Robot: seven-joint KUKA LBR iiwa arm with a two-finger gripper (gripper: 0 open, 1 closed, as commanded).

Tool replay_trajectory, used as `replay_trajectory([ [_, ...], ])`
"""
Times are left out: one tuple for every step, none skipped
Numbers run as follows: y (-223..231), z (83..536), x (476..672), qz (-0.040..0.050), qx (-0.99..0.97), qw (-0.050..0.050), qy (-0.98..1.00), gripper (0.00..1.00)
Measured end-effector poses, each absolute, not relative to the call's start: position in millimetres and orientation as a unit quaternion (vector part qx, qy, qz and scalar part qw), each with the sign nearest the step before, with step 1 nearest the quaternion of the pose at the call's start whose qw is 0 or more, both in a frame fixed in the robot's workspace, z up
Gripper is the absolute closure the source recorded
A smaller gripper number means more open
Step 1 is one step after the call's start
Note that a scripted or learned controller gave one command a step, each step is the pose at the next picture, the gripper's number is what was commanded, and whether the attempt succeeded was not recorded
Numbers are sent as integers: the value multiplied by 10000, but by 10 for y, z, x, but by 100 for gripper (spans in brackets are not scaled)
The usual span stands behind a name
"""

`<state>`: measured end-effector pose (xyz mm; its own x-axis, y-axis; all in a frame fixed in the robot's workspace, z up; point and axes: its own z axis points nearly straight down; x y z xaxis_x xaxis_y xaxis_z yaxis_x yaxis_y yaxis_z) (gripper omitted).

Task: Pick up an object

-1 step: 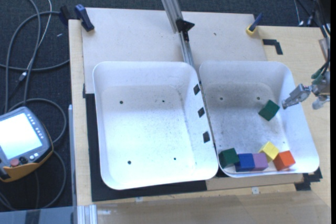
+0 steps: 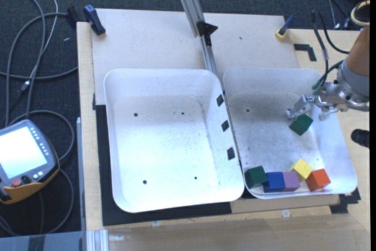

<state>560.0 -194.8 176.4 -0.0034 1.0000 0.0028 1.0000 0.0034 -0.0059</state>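
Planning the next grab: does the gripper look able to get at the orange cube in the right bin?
Probably yes: the orange cube sits at the row's end, top uncovered, though the yellow cube crowds one side.

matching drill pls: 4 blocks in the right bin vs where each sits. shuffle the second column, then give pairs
Things:
1. dark green block
2. orange block
3. purple block
4. yellow block

Places:
A. between the blue block and the orange one, in the row at the bin's near edge
B. just behind the near row, between purple and orange
C. at the hand, apart from the rest, mid-bin
D. right end of the near row

Pairs: 1-C, 2-D, 3-A, 4-B

Whether the hand actually grips the dark green block can't be told from this view.
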Motion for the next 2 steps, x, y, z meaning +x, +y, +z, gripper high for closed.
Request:
replay_trajectory([
  [-2140, 952, 5640, 20, -7074, 41, -7068, 0],
  [-2170, 1008, 6588, -19, -7055, -35, -7087, 0],
])
